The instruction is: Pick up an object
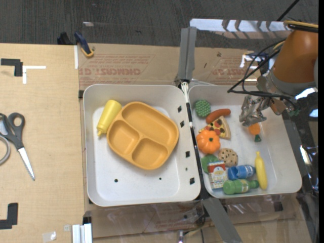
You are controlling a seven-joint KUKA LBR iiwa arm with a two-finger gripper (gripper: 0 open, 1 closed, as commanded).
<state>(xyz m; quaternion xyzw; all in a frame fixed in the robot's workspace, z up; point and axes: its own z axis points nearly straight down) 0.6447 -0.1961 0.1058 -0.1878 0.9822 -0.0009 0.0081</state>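
1. Far left, on the wooden bench [40,135]: a pair of grey-handled scissors [17,140], well apart from the bins.
2. Left bin [96,186]: a yellow three-compartment tray [142,134] lies near the middle, with a yellow bottle [108,116] touching its upper-left edge, tilted.
3. Right bin [291,166], left part: a green round piece [203,108], a toy hot dog [217,115], a pizza slice [222,128], an orange pumpkin [208,141], a cookie [228,157], a small carton [217,174].
4. Front of the right bin: a blue bottle [241,172], a green bottle [240,187], a yellow banana-like piece [260,170].
5. The gripper [251,116] hangs in the right bin's upper right, just above a small orange-and-green piece [254,131]. Jaws: can't tell whether they are spread or closed; nothing visibly between them.
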